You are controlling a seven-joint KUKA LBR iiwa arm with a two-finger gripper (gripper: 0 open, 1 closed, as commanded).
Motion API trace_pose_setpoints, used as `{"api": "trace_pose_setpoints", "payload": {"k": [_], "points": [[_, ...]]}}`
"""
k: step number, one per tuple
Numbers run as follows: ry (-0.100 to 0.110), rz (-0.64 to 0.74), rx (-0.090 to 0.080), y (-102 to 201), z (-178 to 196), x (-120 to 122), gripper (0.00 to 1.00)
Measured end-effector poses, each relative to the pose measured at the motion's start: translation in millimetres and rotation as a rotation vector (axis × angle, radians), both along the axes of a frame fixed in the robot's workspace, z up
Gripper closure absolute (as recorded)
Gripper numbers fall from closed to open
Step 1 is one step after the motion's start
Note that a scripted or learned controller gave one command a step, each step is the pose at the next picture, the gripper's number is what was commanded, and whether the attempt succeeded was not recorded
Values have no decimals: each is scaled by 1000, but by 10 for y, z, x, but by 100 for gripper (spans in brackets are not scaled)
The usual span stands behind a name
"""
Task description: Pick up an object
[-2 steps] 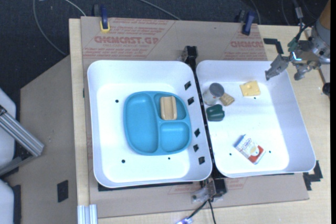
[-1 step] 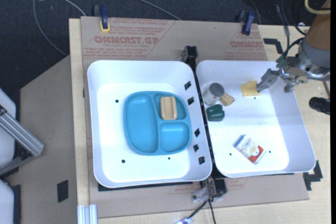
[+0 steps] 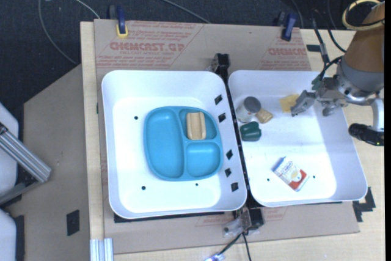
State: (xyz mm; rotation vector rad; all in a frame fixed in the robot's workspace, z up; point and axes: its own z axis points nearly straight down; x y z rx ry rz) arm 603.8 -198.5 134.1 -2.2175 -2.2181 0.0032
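My metal fingers (image 3: 313, 102) hang spread wide, holding nothing; just beside them lies a flat yellow wedge (image 3: 289, 102) on smooth white plastic.

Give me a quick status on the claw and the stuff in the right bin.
Claw over right bin, nothing between fingers. Yellow piece just beside it. Grey cup, green block, packet lie apart.

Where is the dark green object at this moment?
The dark green object lies in the right bin, near its left wall, just below the grey cup.
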Motion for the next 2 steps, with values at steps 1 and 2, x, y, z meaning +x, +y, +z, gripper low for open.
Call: {"api": "trace_pose_setpoints", "payload": {"k": [1, 2], "points": [[-7, 1, -2, -3, 142, 17, 100], [-12, 0, -5, -30, 782, -12, 100]]}}
